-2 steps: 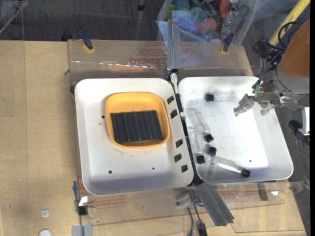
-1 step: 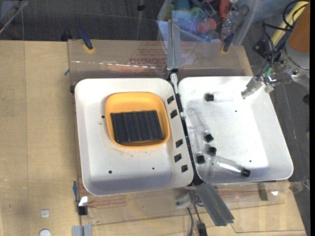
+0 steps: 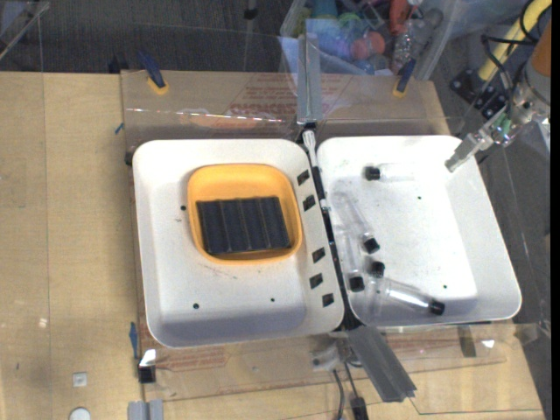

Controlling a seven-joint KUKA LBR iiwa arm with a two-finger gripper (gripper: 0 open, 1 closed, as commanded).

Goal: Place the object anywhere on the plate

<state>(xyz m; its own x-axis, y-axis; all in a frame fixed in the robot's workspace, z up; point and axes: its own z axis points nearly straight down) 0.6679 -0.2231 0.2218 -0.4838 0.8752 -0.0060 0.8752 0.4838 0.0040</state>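
An orange plate [image 3: 238, 178] lies in the left bin [image 3: 166, 234]. A black ridged block [image 3: 243, 226] rests flat on it and covers most of its middle. Several clear plastic tubes with black caps lie in the right bin [image 3: 455, 234]: one [image 3: 374, 173] at the back, one [image 3: 360, 239] beside the divider, one [image 3: 409, 297] at the front. My gripper [image 3: 458, 157] hangs over the right bin's back right corner, above the rim and apart from every tube. I see nothing held in it.
A raised divider with black clips [image 3: 315, 226] runs between the two bins. A clear box of coloured toys [image 3: 367, 16] stands behind them. Cables and the arm [image 3: 516, 103] crowd the back right. Wooden bench surface lies to the left.
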